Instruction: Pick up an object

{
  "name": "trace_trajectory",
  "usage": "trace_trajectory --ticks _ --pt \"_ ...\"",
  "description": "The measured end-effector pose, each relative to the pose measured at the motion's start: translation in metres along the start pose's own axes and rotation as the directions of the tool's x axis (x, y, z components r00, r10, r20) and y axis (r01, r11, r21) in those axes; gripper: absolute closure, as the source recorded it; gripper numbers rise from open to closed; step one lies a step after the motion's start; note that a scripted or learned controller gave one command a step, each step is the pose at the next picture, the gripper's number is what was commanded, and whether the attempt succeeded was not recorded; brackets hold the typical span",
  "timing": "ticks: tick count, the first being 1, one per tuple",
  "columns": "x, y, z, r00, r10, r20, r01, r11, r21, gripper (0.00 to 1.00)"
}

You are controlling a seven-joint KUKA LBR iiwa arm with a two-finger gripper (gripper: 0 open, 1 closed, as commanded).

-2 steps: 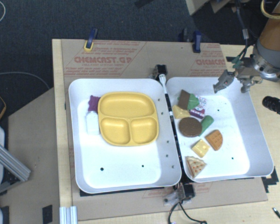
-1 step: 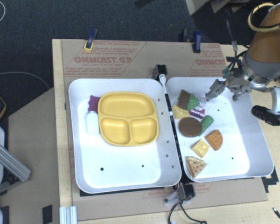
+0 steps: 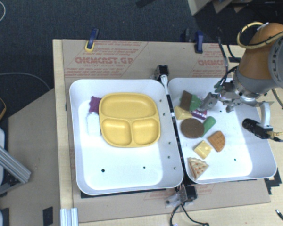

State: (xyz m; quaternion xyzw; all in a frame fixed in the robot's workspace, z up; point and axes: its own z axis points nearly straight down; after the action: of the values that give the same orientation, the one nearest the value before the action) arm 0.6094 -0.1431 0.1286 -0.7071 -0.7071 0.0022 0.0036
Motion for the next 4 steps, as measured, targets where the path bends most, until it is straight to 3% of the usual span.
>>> trace_trajectory --ticks 1,2,4 --pt "0.001 0.002 0.042 1.000 0.000 -0.002 0.000 1.000 -0.009 0.00" --pt "0.001 0.006 0.026 1.000 0.000 -0.001 0.000 1.000 -0.021 1.00" --pt "0.003 0.003 -0.099 1.000 -0.001 0.005 0.001 1.000 -0.018 1.00"
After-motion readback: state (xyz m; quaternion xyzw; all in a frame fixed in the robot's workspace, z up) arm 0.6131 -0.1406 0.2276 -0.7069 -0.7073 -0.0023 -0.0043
